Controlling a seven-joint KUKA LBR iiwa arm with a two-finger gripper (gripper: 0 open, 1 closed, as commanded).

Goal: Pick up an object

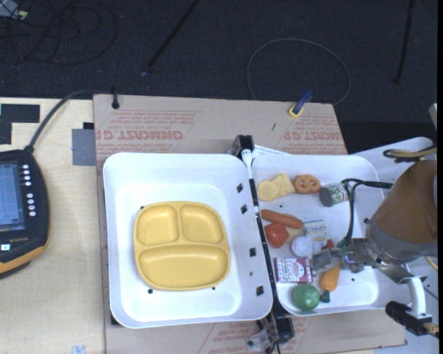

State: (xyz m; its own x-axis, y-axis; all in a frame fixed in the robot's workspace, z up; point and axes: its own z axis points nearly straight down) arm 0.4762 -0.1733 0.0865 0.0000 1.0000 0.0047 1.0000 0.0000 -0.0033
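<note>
Toy carrot point(329, 278) lies just beside the lowered gripper point(338, 259), grip unreadable; approach step, next needs a centred close.

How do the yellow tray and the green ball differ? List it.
1. The yellow tray is far larger than the green ball.
2. The tray is flat with three compartments; the ball is round.
3. The tray lies alone in the left bin; the ball sits among other items in the right bin.
Both rest in white bins.
</note>
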